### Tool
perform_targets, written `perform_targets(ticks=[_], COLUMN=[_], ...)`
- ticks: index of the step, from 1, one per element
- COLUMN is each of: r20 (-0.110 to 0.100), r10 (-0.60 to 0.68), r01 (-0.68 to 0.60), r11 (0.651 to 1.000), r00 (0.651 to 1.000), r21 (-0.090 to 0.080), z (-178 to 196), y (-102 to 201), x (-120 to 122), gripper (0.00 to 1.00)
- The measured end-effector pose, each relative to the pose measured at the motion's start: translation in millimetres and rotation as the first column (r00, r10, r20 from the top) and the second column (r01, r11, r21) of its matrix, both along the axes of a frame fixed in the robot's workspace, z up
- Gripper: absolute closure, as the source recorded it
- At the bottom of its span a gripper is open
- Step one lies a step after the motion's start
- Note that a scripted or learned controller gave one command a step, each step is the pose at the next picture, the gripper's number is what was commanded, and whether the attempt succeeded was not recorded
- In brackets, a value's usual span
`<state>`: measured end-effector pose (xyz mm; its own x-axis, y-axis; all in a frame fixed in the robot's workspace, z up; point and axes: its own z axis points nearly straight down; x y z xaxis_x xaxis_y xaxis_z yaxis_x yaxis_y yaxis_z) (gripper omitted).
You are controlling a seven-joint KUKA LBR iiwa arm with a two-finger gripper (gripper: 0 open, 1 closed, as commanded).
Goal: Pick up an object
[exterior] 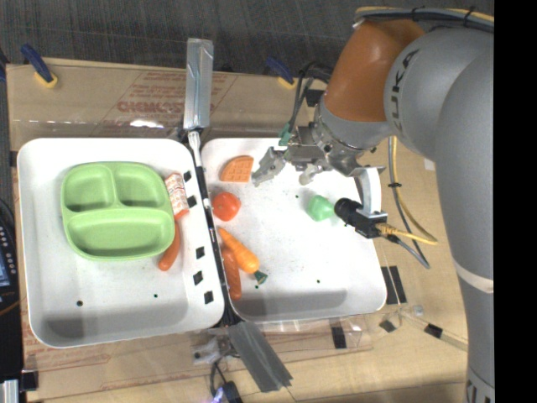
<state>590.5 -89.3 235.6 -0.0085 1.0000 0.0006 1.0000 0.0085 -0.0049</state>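
Brown bench (84,82) carries two white bins, and in the right bin (361,285) the grey arm (436,74) hangs its gripper (289,164) at about twelve o'clock, fingers spread apart and empty. Nearest targets are the waffle-like orange piece (237,169) at its nine o'clock and the green lump (320,207) at its four o'clock. Dropping between them, it would likely close on nothing or nudge one away.

The gripper (288,164) hangs over the right bin (352,288), with nothing between its open fingers. Near it lie a waffle (237,169), a tomato (225,206) and a green toy (320,207). A carrot (238,254) lies lower down. The left bin (50,300) holds a green tray (117,209).
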Motion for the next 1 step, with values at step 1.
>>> perform_targets(ticks=[1], r20=[-0.001], r10=[-0.011], r01=[0.011], r11=[1.0], r00=[1.0], r21=[-0.001], z=[-45.4], y=[31.5], x=[-39.4], gripper=[0.0])
